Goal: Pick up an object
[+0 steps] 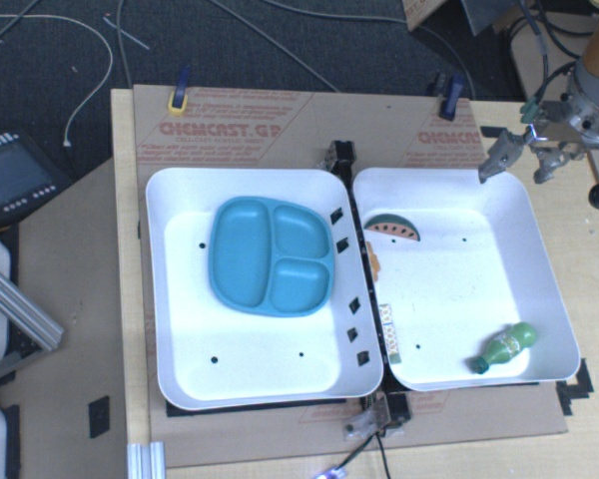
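Nothing has been picked up yet, by my reckoning. Nearest me, a small green plastic bottle (504,348) lies tilted in the right white bin's (539,267) near corner, close to both walls, so that is a tight reach. Across in the left bin sits a blue divided plastic plate (272,255). Farther back, a toy watermelon slice (393,230) rests near the centre divider, open floor beside it. Farthest, the two-finger gripper (524,158) hovers over the right bin's far corner, jaws spread, holding nothing.

Grey metal gripper (522,160), two pale fingers (497,158), possibly dark cables above
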`<move>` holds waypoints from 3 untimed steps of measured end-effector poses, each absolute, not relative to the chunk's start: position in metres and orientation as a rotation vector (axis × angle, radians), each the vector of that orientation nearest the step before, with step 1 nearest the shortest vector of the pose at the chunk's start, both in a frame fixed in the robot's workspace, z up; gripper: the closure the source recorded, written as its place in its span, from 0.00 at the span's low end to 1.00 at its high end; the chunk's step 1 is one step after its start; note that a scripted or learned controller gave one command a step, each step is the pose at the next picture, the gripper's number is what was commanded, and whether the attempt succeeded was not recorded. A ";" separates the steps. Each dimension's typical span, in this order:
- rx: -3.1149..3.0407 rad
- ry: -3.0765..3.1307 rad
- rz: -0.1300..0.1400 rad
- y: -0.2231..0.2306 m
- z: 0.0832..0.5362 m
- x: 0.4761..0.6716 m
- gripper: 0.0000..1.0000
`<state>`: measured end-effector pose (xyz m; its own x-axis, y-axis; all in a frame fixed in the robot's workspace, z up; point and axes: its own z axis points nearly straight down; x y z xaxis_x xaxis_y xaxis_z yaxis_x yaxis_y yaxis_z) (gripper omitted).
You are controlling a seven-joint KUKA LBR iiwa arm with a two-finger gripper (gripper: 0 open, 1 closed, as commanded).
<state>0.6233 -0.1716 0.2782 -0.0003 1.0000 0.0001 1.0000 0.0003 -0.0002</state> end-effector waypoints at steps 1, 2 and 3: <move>-2.217 -2.219 0.004 -0.164 0.233 0.624 0.00; -2.217 -2.217 0.005 -0.164 0.170 0.623 0.00; -2.217 -2.218 0.004 -0.160 0.127 0.621 0.00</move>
